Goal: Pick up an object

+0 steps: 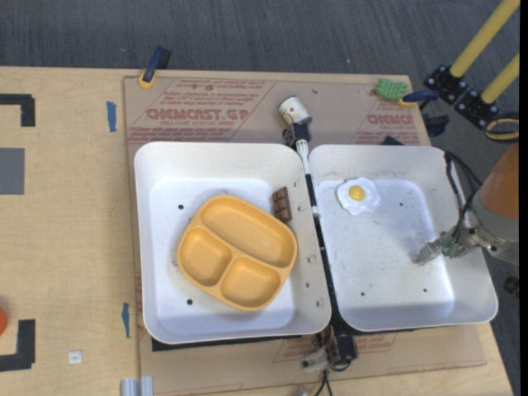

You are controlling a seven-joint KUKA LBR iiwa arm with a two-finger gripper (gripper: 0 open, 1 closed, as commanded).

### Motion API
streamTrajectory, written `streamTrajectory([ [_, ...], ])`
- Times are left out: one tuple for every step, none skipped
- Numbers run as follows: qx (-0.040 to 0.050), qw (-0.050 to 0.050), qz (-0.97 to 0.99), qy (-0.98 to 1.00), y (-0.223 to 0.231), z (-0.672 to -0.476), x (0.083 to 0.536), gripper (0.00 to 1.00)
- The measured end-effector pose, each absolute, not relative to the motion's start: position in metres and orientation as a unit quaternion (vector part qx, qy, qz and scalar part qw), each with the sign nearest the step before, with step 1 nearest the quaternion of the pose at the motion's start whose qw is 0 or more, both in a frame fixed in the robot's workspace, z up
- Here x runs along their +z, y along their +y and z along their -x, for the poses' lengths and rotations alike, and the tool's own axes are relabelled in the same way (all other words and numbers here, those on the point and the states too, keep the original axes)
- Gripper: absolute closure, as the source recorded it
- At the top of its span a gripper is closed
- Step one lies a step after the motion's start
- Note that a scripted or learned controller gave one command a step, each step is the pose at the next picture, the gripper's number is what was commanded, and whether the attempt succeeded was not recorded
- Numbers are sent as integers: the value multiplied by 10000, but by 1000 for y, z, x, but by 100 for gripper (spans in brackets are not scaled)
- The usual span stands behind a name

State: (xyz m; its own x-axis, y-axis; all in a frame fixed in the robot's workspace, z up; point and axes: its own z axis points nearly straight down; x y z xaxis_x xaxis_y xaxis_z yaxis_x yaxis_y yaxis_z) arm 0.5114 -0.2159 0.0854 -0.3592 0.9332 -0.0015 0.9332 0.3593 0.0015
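A toy fried egg (356,195) lies in the right bin (388,308) near its back left corner. In the left bin (161,180) a yellow divided plate (238,252) rests tilted, with a small brown bar (281,205) beside its upper right edge against the bin wall. My gripper (426,254) reaches in from the right and sits low over the right bin's floor near the right wall. It is about a hand's width right of and in front of the egg, and nothing shows in it.
Both bins stand on a cardboard sheet (214,114) on the wooden bench. A small white and black fixture (292,114) sits behind the seam between the bins. A green clip (388,89) and yellow poles (487,31) are at the back right. A cable (459,180) runs along the right bin's edge.
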Motion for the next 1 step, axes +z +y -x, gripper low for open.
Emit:
streamTrajectory([
  [5, 12, -5729, 8196, -171, -493, 154, 100],
])
